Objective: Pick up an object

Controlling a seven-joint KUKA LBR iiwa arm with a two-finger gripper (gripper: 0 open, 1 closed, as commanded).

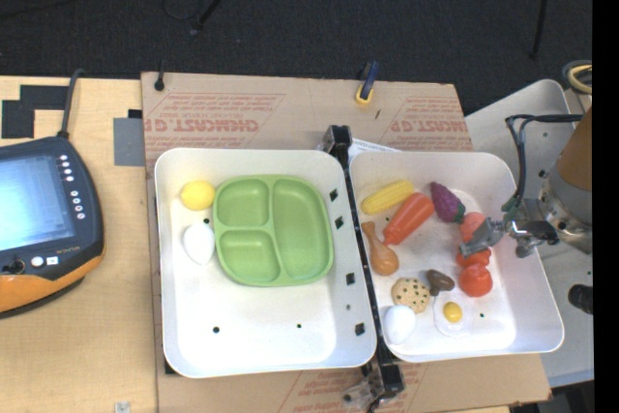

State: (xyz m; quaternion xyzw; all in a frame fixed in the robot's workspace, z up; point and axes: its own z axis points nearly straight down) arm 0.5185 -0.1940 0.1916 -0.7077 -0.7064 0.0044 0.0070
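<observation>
Left bin (pixel 184 324): a shallow white bin is seen on the table (pixel 97 334), holding three things in its upper half.
Green tray (pixel 272 230): a three-compartment plate is laid in the left bin, its compartments bare.
Lemon (pixel 196 195): a yellow toy lemon is placed just left of the green tray, near the bin's upper left corner.
White egg (pixel 198 243): it is set below the lemon, just beside the tray's left rim.
Right bin (pixel 527 324): it is set against the left bin and is crowded with toy food.
Corn (pixel 387 197): a yellow cob is laid at the upper left of the right bin, touching the carrot below it.
Carrot (pixel 409 219): an orange-red carrot is laid at a slant in the middle.
Eggplant (pixel 446 202): a purple piece is seen to the right of the carrot.
Drumstick (pixel 380 250): a brown chicken leg is placed by the bin's left wall.
Cookie (pixel 411 294): a chip cookie is laid low in the bin, with a dark brown lump (pixel 440 281) just beside it.
Fried egg (pixel 451 314): it is set near the bottom, beside a second white egg (pixel 398 324).
Tomato (pixel 476 280): a red round piece is seen directly below the pincer.
Pincer (pixel 481 243): it is lowered over red pieces (pixel 471 227) at the right of the right bin; whether anything is gripped, or how wide it is set, cannot be told.
Tablet (pixel 44 218): a control pendant with a lit screen is laid on the table at the far left.
</observation>
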